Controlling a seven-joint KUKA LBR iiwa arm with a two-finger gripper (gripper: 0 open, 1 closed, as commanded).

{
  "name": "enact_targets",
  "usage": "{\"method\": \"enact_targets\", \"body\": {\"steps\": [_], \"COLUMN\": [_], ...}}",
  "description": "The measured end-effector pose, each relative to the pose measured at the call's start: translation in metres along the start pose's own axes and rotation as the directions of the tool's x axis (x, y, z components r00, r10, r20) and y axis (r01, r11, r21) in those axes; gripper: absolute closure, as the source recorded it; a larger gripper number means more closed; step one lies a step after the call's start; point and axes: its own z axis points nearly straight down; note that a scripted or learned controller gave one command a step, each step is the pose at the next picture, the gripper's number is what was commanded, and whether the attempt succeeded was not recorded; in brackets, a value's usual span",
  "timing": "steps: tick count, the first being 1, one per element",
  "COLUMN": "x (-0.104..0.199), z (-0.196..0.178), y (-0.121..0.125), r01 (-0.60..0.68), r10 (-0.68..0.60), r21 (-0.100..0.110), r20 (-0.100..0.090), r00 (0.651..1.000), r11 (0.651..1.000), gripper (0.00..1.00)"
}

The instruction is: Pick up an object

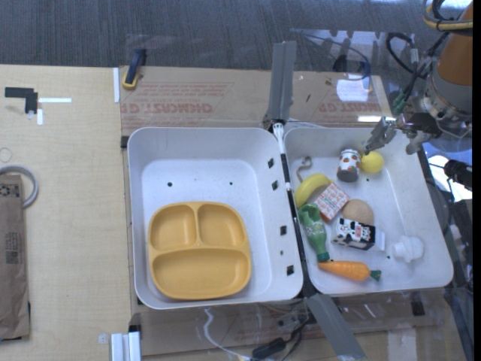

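I see the gripper (382, 135) at upper right, metal fingers spread open just above the round yellow lemon (372, 162). A smooth orange carrot (344, 270) lies lower in that glossy white bin (432, 224).

Mirrored "CHEMCEL" on cardboard sheet (188, 96)

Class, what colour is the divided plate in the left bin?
Yellow-orange divided plastic plate, shown best in the camera view.
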Motion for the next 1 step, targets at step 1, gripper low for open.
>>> {"method": "enact_targets", "body": {"steps": [1], "x": [0.0346], "z": [0.0786], "y": [-0.0018], "r01": [-0.324], "r10": [0.324], "r21": [0.000], "r20": [0.001], "r00": [0.946], "r11": [0.946], "gripper": [0.00]}}
